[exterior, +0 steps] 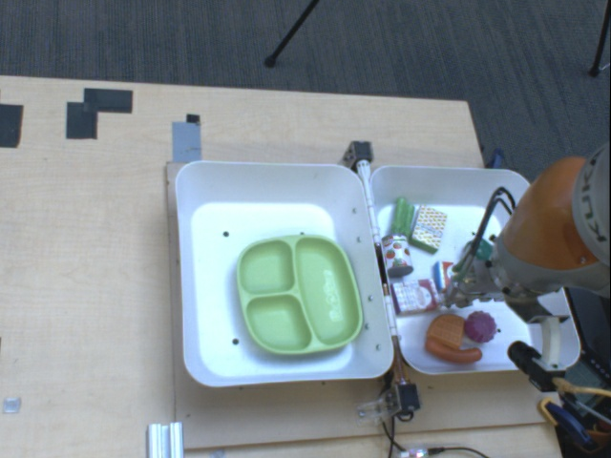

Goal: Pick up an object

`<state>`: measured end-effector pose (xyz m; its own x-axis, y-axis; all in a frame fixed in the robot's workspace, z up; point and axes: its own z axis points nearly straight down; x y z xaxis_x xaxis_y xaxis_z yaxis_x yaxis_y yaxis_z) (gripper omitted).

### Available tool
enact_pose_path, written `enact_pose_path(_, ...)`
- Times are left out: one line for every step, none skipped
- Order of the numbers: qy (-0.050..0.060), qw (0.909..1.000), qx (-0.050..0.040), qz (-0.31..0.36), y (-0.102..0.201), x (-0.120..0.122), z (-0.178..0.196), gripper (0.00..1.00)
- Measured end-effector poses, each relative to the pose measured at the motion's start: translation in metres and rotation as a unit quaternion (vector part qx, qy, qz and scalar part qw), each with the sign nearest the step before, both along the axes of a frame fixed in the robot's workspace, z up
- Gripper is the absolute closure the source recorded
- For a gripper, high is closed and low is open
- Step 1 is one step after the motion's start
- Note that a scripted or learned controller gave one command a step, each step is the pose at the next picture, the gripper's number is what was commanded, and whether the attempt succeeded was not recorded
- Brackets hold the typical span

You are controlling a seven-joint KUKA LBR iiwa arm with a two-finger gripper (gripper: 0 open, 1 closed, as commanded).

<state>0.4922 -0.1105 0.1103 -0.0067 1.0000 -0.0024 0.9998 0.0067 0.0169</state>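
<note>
The right bin (496, 181) holds several small things. A green packet (403, 218) and a dotted pale packet (430, 227) lie at its far left, with a small can (395, 253) just below them. A red-and-white packet (412, 298) and a blue-and-red item (440, 276) lie mid-left. An orange toy (447, 340) and a purple ball (480, 327) sit at the near edge. My gripper (462, 284) hangs low over the bin's middle, right beside the blue-and-red item and above the purple ball. Nothing shows between its tips from this angle.
The left bin (205, 256) bears a light green divided plate (298, 294). The ridge where the two bins meet (375, 256) runs close to the packets. The arm's orange band (558, 219) covers the right bin's right side.
</note>
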Motion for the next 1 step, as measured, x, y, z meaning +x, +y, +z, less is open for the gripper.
enact_pose_path(0.0,1.0,0.0001,0.0,0.0001,-0.0001,-0.0001,0.0)
